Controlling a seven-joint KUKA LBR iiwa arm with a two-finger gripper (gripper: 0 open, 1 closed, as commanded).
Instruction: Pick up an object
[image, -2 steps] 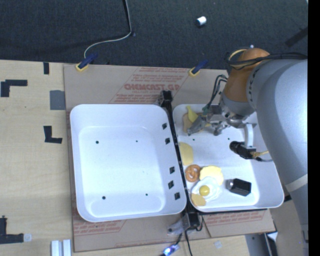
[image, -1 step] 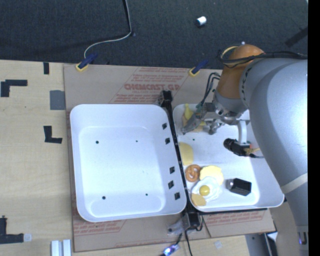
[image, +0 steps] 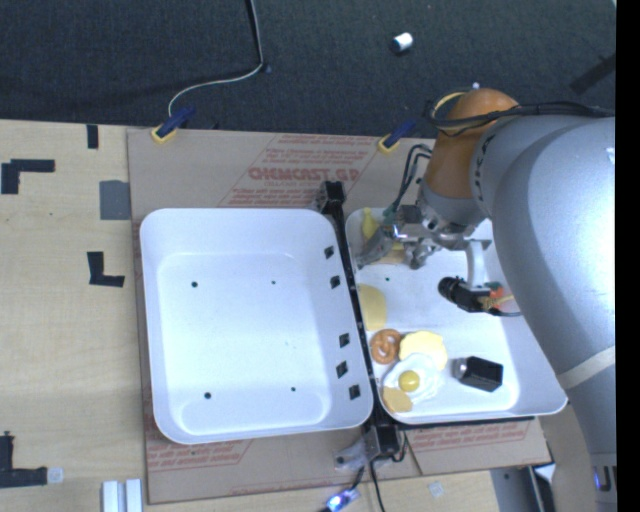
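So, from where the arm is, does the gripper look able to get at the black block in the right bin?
Probably yes. The black block lies apart from the fried egg, uncovered from above, and the gripper hangs over the same right bin, farther back.

Single fixed camera above bench (image: 60, 300), looking down aslant on both bins (image: 160, 300).

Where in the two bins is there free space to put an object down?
The left bin has a bare white floor between its four walls. The right bin is crowded: fried egg, pretzel and black block in front, the gripper at the back.
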